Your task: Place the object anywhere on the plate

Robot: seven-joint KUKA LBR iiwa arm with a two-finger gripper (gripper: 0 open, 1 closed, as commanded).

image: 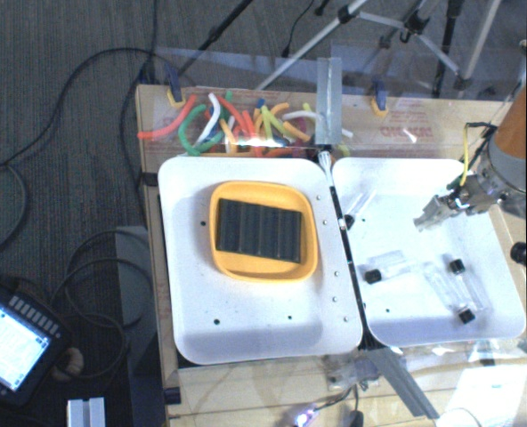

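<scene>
camera view | yellow plate in left bin, dark pad on it, no object yet | clear vials lie in right bin, untouched | gripper hovers above right bin, fingers narrow, holding nothing | pick and transfer both remain

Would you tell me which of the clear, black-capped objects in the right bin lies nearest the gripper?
The upper one, near the divider, roughly level with the gripper. The other two, one at the left and one at the lower right, lie further down the bin.
</scene>
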